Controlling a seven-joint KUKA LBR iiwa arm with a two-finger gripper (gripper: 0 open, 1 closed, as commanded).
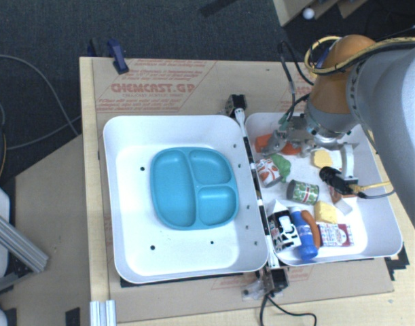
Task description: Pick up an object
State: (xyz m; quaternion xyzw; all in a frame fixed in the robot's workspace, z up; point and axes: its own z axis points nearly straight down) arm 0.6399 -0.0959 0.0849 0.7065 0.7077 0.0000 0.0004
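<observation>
The right bin (380, 233) holds several small objects. Among them are a green-labelled can (302, 192), a red and white can (267, 173), a green piece (281, 162), an orange piece (263, 141) and two yellow pieces (321, 158) (327, 212). A blue bottle (304, 234), a black and white box (282, 227) and a red packet (337, 235) lie near the front edge. My gripper (309, 145) hangs low over the far part of this bin, just above the orange, green and yellow pieces. Nothing can be seen held in it.
The left bin (125, 155) holds a blue divided plate (193, 187). The grey arm with its orange band (343, 60) covers the right bin's far right corner. Cables (289, 80) run along the arm. Both bins rest on a cardboard sheet (159, 83).
</observation>
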